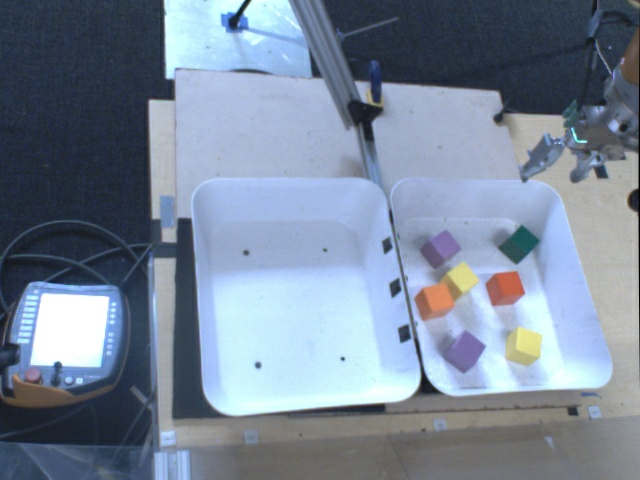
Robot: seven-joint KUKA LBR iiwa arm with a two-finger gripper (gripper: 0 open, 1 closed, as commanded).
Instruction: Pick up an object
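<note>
Overhead view of the bench at an early stage of the pick. The gripper (560, 160) hangs at the upper right of the frame, above the bench surface just beyond the far right corner of the right-hand bin (590, 313); its two fingers stand apart with nothing between them. No block has been lifted: all seven cubes rest on the floor of that bin. A green cube (519, 244) lies nearest the gripper, toward the bin's upper right. A purple cube (440, 248) sits at upper left, with a yellow cube (461, 279) just below it, touching or nearly touching an orange cube (434, 300). A red-orange cube (505, 288) stands apart at centre right. Along the lower edge sit a second purple cube (464, 350) and a second yellow cube (523, 345). The left-hand bin (215, 268) fills the centre of the frame, and a teach pendant (65, 343) lies at lower left. Judged from this layout, the whole task remains: travel over the bin, descent onto one cube, closure and lift.
</note>
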